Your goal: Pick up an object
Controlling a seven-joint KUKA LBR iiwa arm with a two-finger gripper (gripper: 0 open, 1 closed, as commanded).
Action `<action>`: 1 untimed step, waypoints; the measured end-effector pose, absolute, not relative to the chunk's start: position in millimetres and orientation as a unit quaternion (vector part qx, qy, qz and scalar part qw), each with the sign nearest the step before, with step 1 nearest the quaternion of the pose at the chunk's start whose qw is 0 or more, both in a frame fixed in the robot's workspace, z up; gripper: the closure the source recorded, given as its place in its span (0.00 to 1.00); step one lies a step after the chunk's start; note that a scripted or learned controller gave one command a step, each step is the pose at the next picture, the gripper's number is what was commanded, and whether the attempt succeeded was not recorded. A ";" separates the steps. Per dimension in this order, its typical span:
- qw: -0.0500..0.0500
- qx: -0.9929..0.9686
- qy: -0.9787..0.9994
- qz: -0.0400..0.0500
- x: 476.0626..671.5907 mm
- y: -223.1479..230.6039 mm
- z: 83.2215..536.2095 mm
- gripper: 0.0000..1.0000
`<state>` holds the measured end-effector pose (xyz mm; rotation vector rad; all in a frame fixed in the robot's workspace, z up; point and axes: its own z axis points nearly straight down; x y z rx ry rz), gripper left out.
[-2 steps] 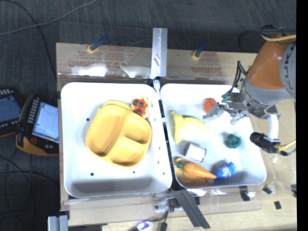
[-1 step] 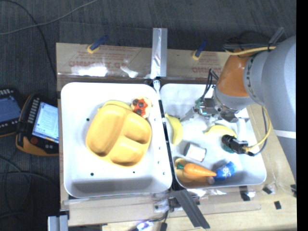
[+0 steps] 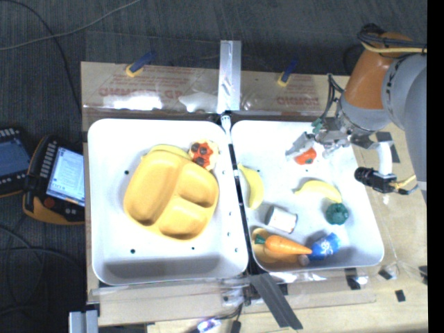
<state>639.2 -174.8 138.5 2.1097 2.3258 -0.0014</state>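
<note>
I've got the gripper (image 3: 310, 146) low in the right bin (image 3: 368, 217), fingers spread, straddling the small red-orange object (image 3: 305, 157) above the banana (image 3: 318, 186). Nothing pinched; it looks lined up to close on it.

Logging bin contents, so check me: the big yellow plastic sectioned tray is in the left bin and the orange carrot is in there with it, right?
Not quite. The camera view shows the big yellow plastic sectioned tray in the left white bin, but the orange carrot lies in the right white bin, near its front edge.
</note>
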 end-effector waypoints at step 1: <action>0.000 0.694 0.720 -0.001 660.1 -194.0 92.7 0.00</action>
